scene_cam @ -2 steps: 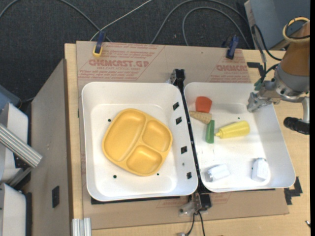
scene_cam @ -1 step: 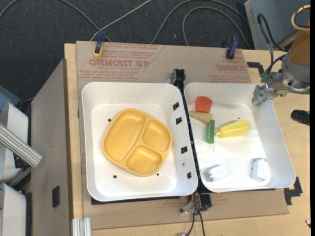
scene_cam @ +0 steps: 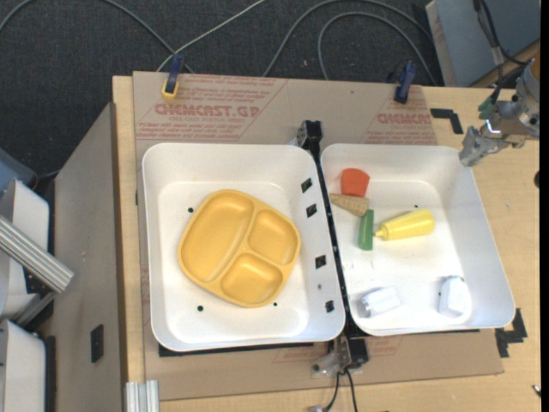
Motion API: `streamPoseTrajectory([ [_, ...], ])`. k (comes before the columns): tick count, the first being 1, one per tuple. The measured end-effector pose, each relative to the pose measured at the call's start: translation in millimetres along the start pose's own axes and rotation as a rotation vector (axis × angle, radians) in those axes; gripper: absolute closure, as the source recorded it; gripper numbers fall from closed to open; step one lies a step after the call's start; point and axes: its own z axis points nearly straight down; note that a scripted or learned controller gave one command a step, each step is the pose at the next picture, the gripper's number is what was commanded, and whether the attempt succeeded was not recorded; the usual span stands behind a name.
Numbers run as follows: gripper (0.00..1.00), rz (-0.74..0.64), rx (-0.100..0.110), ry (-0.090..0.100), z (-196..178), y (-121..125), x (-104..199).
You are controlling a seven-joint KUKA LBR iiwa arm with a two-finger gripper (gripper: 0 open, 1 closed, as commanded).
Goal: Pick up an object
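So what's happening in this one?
A robot arm is set to pick something from the bins. Its end effector hangs by the right bin's upper right corner, holding nothing. An orange block, yellow bottle, green piece and two white items lie untouched there. The left bin holds a yellow tray.

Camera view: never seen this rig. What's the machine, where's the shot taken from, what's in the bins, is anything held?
One fixed camera looks down at a slant on a bench with two shallow white bins. The gripper of a robot arm enters at the right edge, above the right bin's far corner; nothing shows between its fingers. The left bin holds a yellow divided tray. The right bin holds an orange block, a tan wedge, a green stick, a yellow bottle-like toy and two white objects.
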Motion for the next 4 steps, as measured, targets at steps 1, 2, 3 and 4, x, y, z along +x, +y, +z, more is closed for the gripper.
streamPoseTrajectory([
  [1, 1.00, 0.000, 0.001, 0.001, -41, 2, 0],
  [2, 1.00, -0.003, 0.010, 0.005, -31, 5, 46],
  [3, 1.00, -0.004, 0.011, 0.006, -16, -6, 108],
  [4, 1.00, -0.004, 0.010, 0.006, -17, -14, 156],
])
